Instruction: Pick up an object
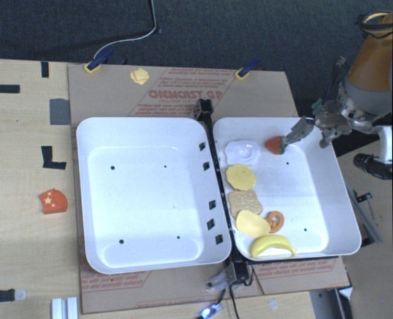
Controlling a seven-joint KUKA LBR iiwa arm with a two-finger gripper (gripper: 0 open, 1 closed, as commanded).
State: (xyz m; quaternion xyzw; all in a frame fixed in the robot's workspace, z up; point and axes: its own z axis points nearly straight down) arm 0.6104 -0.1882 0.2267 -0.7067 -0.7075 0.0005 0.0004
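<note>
The right bin (329, 198) holds several small toy foods. A red-orange piece (273, 145) lies near its far wall. My gripper (307, 141) hangs over the bin's far right corner, open, and its left finger (296, 133) slants down so that its tip touches the red-orange piece. Nothing sits between the fingers. Along the bin's left side lie a white item (241, 153), a yellow round (241, 177), a tan cracker (244, 200), a yellow lump (252, 222), an orange ring (274, 219) and a banana (272, 246).
The left bin (143, 133) stands beside the right one, with a black divider clip (204, 108) between them. On the bench outside lie a red piece (54, 201) at far left and a yellow piece (139, 76) at the back.
</note>
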